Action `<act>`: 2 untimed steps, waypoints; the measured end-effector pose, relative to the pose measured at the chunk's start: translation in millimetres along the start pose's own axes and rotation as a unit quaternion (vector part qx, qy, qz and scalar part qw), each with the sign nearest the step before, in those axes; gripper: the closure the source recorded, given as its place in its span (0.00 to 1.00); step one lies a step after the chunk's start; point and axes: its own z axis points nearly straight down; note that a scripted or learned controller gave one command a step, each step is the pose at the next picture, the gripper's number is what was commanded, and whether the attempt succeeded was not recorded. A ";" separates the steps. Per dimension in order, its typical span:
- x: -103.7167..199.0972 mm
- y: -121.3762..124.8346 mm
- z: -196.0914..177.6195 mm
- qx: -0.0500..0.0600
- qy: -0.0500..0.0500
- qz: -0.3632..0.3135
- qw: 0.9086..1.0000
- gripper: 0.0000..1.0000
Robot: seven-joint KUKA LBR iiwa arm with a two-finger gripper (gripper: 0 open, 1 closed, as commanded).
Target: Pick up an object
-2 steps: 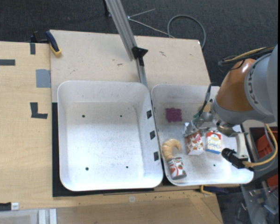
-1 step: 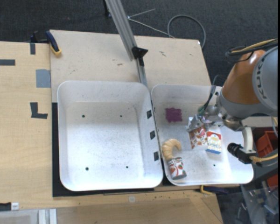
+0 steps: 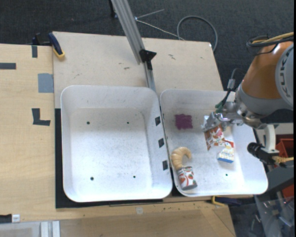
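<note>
Claw (image 3: 214,120) | grip state unclear | red-white packet (image 3: 215,138) just below, touching

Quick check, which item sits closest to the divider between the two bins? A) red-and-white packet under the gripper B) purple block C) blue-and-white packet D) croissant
D. The croissant lies in the right bin right by its left wall, next to the red can; the purple block sits a little further in, and both packets lie further right near the gripper.
</note>
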 end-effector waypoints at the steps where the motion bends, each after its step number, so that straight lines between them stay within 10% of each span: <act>1: 0.3 0.8 -28.7 0.000 0.000 0.000 1.000 1.00; 2: 51.0 1.6 -39.2 0.001 0.001 -0.002 1.000 1.00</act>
